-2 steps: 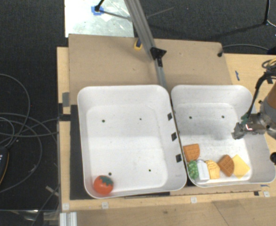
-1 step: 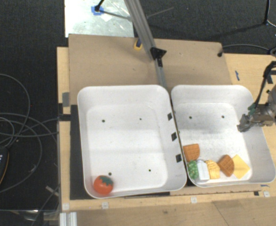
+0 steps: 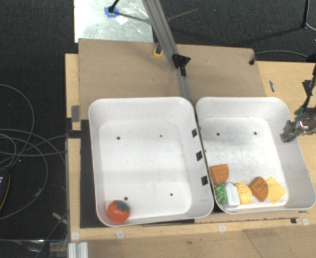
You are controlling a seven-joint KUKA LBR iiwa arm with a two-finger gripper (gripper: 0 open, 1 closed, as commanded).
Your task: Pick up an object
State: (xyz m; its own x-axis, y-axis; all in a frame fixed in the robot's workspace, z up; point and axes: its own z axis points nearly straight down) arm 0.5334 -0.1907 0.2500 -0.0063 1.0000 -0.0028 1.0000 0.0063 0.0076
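Dark carpet surrounded a wooden tabletop [image 3: 222, 63] that carried two white bins side by side.

With the right bin [image 3: 295, 144] as landmark: a cluster of small toy foods lay along its near edge. An orange waffle-like piece [image 3: 219, 173] sat at the cluster's left, close to the wall shared with the other bin. Just nearer than it lay a green piece [image 3: 220, 193], touching a white piece [image 3: 232, 194]. Beside those came a yellow corn-like piece [image 3: 244, 193], then a brown waffle-like piece [image 3: 259, 188], then a yellow wedge [image 3: 276, 190] nearest the bin's right wall. These pieces were packed closely, several touching.

The gripper [image 3: 288, 134] hung over the right bin's right rim, well apart from the cluster and farther back than it. Nothing showed between the jaws; whether they were spread or pressed together could not be told at this size and angle.

Left of the right bin stood the left bin [image 3: 101, 144], with a red tomato [image 3: 118, 210] in its near left corner. A grey pole [image 3: 160, 23] slanted in from behind the right bin, ending near the gap between the bins. Black cables [image 3: 9, 138] lay on the carpet far to the left.
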